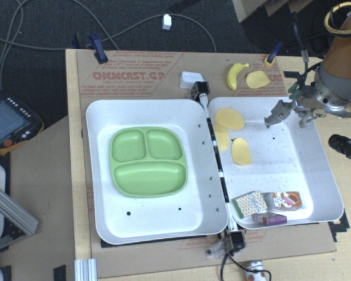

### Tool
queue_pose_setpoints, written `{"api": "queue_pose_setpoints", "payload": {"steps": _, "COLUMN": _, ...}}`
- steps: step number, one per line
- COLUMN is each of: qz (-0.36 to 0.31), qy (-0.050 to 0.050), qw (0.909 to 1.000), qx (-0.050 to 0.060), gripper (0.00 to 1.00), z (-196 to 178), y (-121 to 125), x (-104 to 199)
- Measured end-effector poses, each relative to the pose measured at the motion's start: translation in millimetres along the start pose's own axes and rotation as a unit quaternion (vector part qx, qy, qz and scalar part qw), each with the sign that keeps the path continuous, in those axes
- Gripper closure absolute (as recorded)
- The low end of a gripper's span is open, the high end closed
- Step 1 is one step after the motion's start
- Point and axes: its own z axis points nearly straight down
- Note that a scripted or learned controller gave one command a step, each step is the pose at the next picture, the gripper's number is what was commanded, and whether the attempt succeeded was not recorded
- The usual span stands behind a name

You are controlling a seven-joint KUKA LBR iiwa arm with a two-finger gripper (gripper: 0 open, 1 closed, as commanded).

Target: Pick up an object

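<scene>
The right bin [316, 174] holds three flat yellow pieces near its left wall: one at the top [229, 119], one below it [241, 151] and one against the divider [222, 138]. Along its front edge lie a patterned packet [250, 203], a red and white packet [286, 200] and a small purple item [270, 219]. My gripper [288, 119] hangs over the bin's far right part, open, with nothing between its fingers. It is to the right of the top yellow piece and apart from it.
The left bin [99, 122] carries a green divided plate [148, 161]. A yellow toy banana [236, 75] and another yellow piece [257, 79] lie on the cardboard behind the right bin. Blue clamps [97, 47] hold the board's far edge.
</scene>
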Motion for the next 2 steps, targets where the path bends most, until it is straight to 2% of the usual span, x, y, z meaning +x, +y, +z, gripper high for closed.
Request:
{"api": "queue_pose_setpoints", "payload": {"steps": 1, "qz": -0.001, "qy": 0.000, "qw": 1.0000, "qx": 0.000, "gripper": 0.00, "z": 65.7, "y": 2.7, "x": 45.4}}
{"api": "queue_pose_setpoints", "payload": {"steps": 2, "qz": 0.000, "qy": 0.000, "qw": 1.0000, "qx": 0.000, "gripper": 0.00, "z": 142.9, "y": 11.0, "x": 41.7}}
